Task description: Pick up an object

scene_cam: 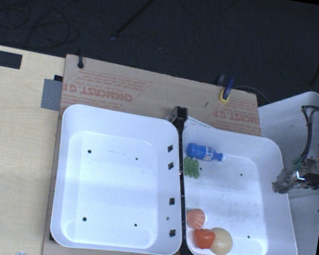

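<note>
The right bin [275,234] holds all the objects. A blue bottle [202,153] lies on its side at the bin's far left corner. Just below it sits a small green object [191,168]. At the near left corner a pale orange ball [195,217], a red object [204,238] and a cream ball [221,241] are bunched together, touching. My gripper [285,182] hangs at the right bin's right rim, well away from every object, with nothing seen in it.
The left bin [72,139] sits beside the right one, with a black clip strip [177,175] along the shared edge. Cardboard [123,90] lies under both bins. Cables and arm parts [316,150] stand at the far right.
</note>
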{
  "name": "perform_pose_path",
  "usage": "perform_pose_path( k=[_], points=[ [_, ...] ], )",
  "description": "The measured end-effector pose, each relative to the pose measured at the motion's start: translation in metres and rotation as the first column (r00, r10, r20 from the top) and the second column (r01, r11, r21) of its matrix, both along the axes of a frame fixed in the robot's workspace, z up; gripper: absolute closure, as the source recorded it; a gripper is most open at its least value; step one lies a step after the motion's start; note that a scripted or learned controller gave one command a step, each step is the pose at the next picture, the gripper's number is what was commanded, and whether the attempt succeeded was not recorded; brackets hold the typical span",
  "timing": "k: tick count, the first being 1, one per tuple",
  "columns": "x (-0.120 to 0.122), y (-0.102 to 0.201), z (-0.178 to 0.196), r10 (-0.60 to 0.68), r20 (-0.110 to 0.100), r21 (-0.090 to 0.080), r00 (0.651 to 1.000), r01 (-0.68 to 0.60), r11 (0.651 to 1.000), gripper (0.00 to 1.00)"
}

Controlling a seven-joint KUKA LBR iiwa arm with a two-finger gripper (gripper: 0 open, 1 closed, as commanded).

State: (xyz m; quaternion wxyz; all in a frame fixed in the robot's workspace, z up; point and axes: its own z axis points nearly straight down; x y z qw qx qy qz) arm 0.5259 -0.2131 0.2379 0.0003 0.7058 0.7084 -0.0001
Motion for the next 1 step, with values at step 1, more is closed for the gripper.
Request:
perform_pose_path(
  k=[1],
  points=[
    [-0.0232, 0.0004, -0.0102, -0.004, -0.005, 0.002, 1.0, 0.004, 1.0, 1.0]
  ],
)
